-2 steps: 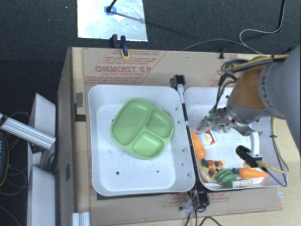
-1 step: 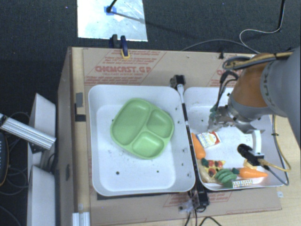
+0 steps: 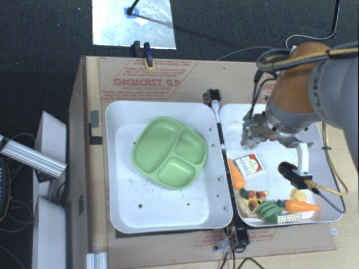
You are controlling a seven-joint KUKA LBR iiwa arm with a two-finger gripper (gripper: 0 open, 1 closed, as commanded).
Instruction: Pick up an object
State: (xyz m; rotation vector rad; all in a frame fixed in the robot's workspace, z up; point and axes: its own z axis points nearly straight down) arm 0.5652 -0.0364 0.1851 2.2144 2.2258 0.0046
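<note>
My gripper (image 3: 250, 139) hangs over the upper left part of the right bin (image 3: 331, 214), just above a small red and white box (image 3: 248, 165). The box lies flat on the bin floor, apart from the gripper. Beside the box, along the bin's left wall, lies an orange carrot (image 3: 236, 176). Along the front of the bin lie a small pizza-like piece (image 3: 253, 195), a green vegetable (image 3: 268, 209), a second carrot (image 3: 300, 206) and a yellow piece (image 3: 298, 194). I see nothing held in the gripper.
The left bin (image 3: 129, 212) holds a green divided plate (image 3: 170, 152). A white printed card (image 3: 289, 218) leans at the right bin's front edge. The arm covers the right bin's back right part. A black divider rail (image 3: 221, 150) runs between the bins.
</note>
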